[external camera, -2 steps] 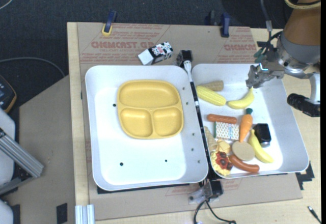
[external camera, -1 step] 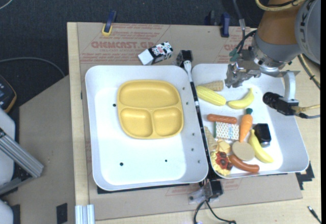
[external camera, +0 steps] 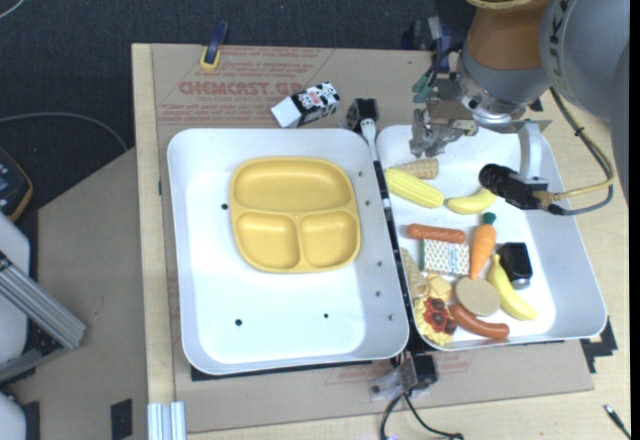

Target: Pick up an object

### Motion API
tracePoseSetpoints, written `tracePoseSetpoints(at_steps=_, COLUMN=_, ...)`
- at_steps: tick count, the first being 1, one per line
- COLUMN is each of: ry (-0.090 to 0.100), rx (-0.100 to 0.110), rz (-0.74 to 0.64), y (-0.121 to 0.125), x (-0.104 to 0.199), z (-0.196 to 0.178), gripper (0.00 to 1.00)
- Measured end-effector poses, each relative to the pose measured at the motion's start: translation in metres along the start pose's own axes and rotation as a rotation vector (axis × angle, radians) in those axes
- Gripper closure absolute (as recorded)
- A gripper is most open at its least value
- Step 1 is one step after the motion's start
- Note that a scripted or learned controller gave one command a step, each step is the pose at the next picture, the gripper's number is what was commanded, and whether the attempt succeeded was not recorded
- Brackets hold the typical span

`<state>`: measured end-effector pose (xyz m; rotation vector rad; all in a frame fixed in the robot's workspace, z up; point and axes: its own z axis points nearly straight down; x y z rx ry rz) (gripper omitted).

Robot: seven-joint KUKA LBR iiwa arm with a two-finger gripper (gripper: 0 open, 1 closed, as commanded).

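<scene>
grey jaws (external camera: 432, 143) hover, perhaps touching, above corn (external camera: 414, 188).

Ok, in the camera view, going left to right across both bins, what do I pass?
Left bin rim → yellow tray → corn → gripper → carrot → black block → right bin's right rim.

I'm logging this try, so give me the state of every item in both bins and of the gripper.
Yellow tray: upright, nothing in its compartments.
Corn: lying flat.
Carrot: lying flat.
Hot dog: lying at the bin's near edge.
Gripper: low over the right bin's far corner.
</scene>
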<state>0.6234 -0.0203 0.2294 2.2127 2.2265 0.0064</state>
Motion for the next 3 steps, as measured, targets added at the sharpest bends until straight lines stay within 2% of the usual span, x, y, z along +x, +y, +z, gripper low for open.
tracePoseSetpoints(at_steps=1, ry=0.000, rx=0.000, rz=0.000, y=0.016, x=0.049, z=-0.007, gripper=1.00)
tracePoseSetpoints(at_steps=2, ry=0.001, rx=0.003, rz=0.000, y=0.022, x=0.110, z=0.013, gripper=1.00)
tracePoseSetpoints(at_steps=3, ry=-0.001, rx=0.006, rz=0.007, y=0.016, x=0.095, z=0.007, gripper=1.00)
